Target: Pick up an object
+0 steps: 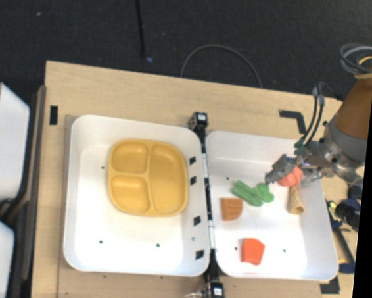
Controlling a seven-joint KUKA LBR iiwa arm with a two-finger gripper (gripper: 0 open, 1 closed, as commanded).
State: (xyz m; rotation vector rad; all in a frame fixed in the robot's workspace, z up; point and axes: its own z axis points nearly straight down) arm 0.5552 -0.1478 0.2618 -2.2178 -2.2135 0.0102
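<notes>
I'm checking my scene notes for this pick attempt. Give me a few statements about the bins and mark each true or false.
1. The yellow divided plate lies in the left bin. True.
2. The red-orange block sits on the plate. False: it lies in the right bin, near its front.
3. The gripper is over the right bin. True.
4. The green toy lies in the left bin. False: it lies in the right bin, beside the orange-brown block.
</notes>
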